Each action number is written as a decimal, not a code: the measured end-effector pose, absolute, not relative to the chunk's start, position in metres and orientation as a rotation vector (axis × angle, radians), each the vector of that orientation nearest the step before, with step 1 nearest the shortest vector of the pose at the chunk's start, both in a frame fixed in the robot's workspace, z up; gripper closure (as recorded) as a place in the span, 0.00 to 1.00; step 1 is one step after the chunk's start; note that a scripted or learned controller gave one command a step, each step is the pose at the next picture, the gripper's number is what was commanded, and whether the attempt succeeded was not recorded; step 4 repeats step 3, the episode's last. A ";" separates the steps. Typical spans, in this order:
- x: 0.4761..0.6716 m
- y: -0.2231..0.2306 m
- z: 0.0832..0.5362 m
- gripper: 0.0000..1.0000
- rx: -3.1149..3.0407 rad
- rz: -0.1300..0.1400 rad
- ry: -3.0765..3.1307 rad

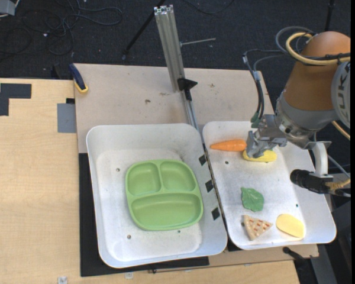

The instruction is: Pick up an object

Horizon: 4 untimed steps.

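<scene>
Your gripper sits low in the far part of the right bin, directly over a yellow object, and hides most of it; you see just a yellow edge poking out beneath the metal on the near side. From this angle you cannot tell whether the pincer is apart, together or clamped on that yellow piece.

The arm's orange band is cut off at the right edge. A few dark letters show on the grey casing at the far right, too clipped to read.

The arm leans in from the right, wrist angled down and leftward into the bin.

Just left of the gripper lies an orange carrot, its tip pointing left. Nearer you, in the same bin, rest a green leafy piece, a pizza slice and a yellow oval. The left bin holds a green divided plate.
</scene>
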State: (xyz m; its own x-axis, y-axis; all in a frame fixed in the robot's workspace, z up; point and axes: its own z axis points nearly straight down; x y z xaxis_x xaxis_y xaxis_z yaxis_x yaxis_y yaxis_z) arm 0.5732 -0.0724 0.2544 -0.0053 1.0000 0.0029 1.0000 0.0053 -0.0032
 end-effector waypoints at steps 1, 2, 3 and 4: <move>0.568 -0.026 0.256 1.00 -2.213 0.003 -2.223; 0.567 0.029 0.254 1.00 -2.212 0.003 -2.224; 0.565 0.078 0.231 1.00 -2.213 0.007 -2.222; 0.565 0.078 0.231 1.00 -2.213 0.007 -2.222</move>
